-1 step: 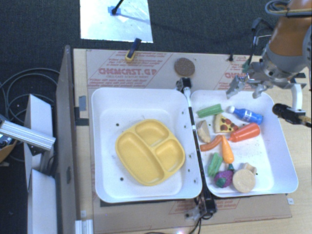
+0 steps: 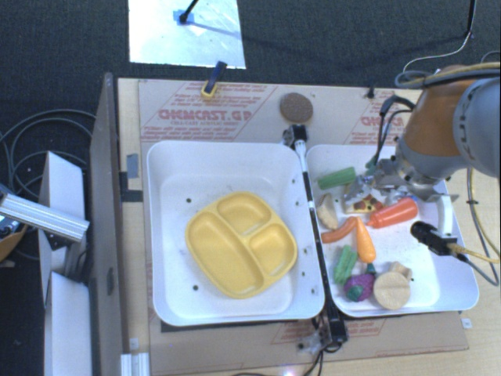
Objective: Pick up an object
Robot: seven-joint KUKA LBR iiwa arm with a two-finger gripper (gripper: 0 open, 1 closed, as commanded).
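At the near edge of the worktop [image 2: 235,349] the two white bins sit side by side, and reading from the left, the left bin [image 2: 168,233] carries a yellow divided plate [image 2: 240,243] lying flat, a wide stiff thing with no good edge to pinch. Past the middle rim, the right bin [image 2: 462,284] has the toy food: a pale wedge [image 2: 326,210] by the divider, a green piece [image 2: 337,178] at the far side, a slim orange sausage [image 2: 339,232], a carrot [image 2: 365,240] crossing just beside it, a green pod [image 2: 345,264], a purple lump [image 2: 359,285] and a tan round slice [image 2: 391,289] at the near side, and a red-orange pepper [image 2: 394,214] further right. These all look like light, hard, glossy plastic, likely to slip or roll, so a long piece such as the carrot is best taken across its narrow middle, away from its neighbours. The pincer [image 2: 374,183] hangs low over the far part of this bin, by a small printed piece [image 2: 362,204]; whether its jaws stand apart or closed, I cannot tell, and nothing is seen held in it.
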